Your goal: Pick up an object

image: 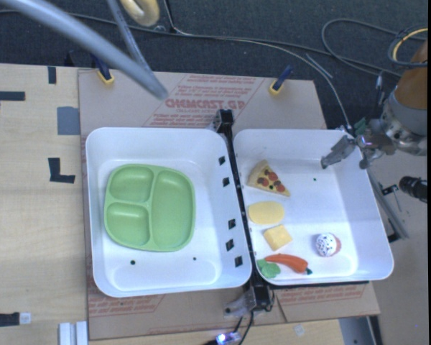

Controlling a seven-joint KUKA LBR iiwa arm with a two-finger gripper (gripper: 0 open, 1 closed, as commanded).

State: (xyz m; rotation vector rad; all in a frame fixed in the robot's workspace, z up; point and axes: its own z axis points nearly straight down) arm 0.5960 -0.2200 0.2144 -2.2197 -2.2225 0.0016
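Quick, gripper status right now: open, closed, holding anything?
Gripper: open, holding nothing, above the far right corner of the right bin.

Glossy white plastic bins [100,192] sit on matt brown cardboard [201,95]; a smooth green plastic tray [149,207] rests inside, pale wood-grain surface [29,214] beside.

Light wooden bench top [29,192] w/ dark tape marks carries a tan printed cardboard sheet [201,95], on which sit two shallow white plastic bins, the nearer one [345,192] just below-left of the two-finger gripper [352,153], the other [208,192] well further left.
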